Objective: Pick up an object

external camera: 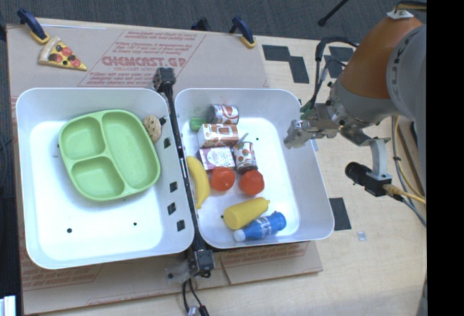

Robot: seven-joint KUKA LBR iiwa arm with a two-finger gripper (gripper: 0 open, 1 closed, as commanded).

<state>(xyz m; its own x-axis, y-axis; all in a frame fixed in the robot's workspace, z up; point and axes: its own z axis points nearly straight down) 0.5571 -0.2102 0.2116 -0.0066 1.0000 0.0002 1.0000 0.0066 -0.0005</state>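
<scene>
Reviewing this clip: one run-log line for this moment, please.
gripper: over right bin's right rim, nothing visibly held | banana, yellow bottle: in right bin | green tray: left bin

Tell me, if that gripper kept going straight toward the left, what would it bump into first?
Probably the small can among the cartons in the right bin. The gripper sits at that bin's right edge, aimed leftward. Its height is unclear, so it might pass above.
</scene>
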